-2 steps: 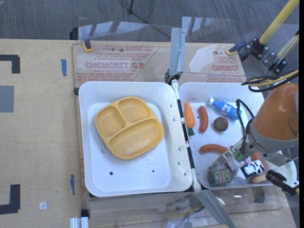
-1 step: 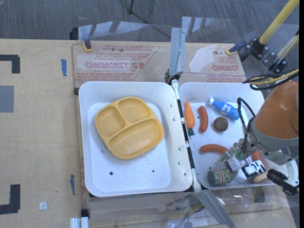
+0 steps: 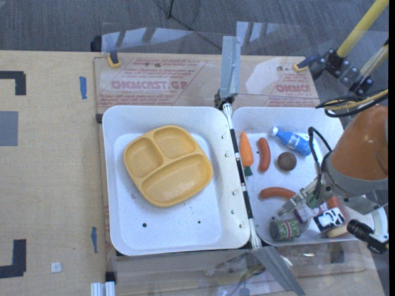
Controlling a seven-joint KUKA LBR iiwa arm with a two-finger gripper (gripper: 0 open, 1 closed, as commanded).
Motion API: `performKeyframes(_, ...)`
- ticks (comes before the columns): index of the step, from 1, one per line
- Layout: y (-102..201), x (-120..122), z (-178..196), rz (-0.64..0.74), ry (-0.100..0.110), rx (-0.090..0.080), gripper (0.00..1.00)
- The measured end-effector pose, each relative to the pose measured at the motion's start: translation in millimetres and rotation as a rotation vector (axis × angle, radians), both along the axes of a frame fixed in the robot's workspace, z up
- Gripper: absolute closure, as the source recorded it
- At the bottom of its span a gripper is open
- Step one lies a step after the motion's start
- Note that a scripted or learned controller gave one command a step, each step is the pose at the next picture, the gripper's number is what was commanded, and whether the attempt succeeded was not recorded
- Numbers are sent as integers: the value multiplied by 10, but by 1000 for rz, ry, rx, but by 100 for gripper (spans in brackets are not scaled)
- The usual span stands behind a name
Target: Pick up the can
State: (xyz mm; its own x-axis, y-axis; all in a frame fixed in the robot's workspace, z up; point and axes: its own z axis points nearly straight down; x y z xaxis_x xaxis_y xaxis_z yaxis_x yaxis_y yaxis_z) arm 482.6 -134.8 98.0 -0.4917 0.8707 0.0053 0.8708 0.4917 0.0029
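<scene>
My hand (image 3: 303,203) hangs low at the lower right of the frame, just above the can (image 3: 286,229) lying in the right bin's (image 3: 262,119) near corner, ready to grasp; I cannot tell my grip's state.

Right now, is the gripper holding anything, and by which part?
Cannot be told. The gripper sits low in the right bin, just above the can, but the view does not show the can or anything else between its fingers.
</scene>
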Motion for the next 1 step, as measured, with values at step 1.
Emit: performKeyframes(1, -5, 4, 66, -3, 2, 2, 100)
